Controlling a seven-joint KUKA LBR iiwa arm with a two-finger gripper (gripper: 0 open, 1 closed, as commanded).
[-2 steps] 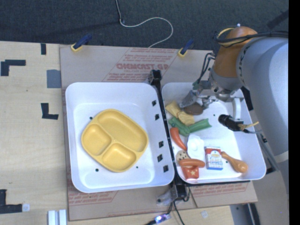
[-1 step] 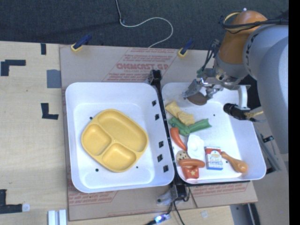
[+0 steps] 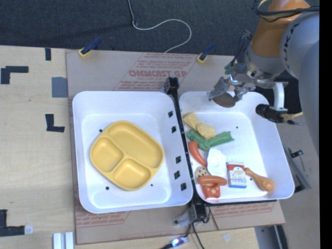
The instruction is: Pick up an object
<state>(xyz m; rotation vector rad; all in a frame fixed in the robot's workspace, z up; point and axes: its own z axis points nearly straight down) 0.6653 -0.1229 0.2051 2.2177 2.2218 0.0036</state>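
The end effector [image 3: 228,90] hangs over the far rim of the right bin [image 3: 270,139], its two fingers clamped on a small brown, rounded object [image 3: 225,100] that shows between and just under the tips. The object's long axis runs roughly left to right across the view, tilted slightly, and it sits above the bin's far-left corner, apart from the pile below. What the brown piece is cannot be told at this size.

Beneath and toward the near side, the right bin holds a cluster of toy foods. A pale yellow corrugated piece [image 3: 198,126] lies closest to the held object, with a green bean pod [image 3: 215,139] just beside it, pointing toward the right wall. An orange carrot [image 3: 196,152] lies along the bin's left wall. A white lump [image 3: 217,160] rests between the pod and a small red-and-white carton [image 3: 236,174], which lies flat, its long axis running near to far. A drumstick [image 3: 259,179] lies touching the carton's right side, its thick end toward the bin's near-right corner. A red piece [image 3: 211,187] sits at the near-left corner.

The left bin [image 3: 83,139] carries a yellow compartment tray [image 3: 126,154], lying flat and turned at an angle. Both bins rest on a cardboard sheet [image 3: 150,74] on the tabletop [image 3: 31,154].
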